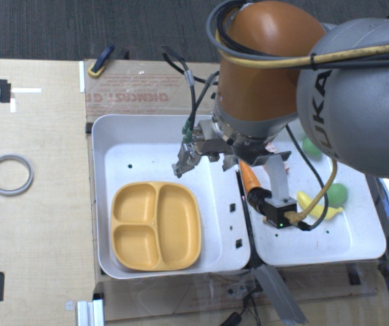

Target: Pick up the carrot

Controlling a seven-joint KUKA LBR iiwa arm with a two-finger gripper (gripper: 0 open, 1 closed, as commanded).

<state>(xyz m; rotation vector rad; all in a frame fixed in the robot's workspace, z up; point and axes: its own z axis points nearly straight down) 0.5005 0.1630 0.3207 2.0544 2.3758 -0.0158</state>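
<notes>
Orange carrot (249, 176): lies in the right bin (330, 243), along its left wall, partly under the wrist.
Handling: likely light, stiff and smooth; take it across the thick middle.
Right bin also: green ball (337, 194), yellow banana-shaped thing (324, 212).
Left bin (140, 156): yellow divided plate (157, 224).
Pincer (182, 165): over the left bin; spread or pressed together, cannot tell.

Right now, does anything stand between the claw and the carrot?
Nothing loose visible. The claw is over the left bin; the carrot lies at the right bin's left edge, so only the bins' rims lie between.
</notes>
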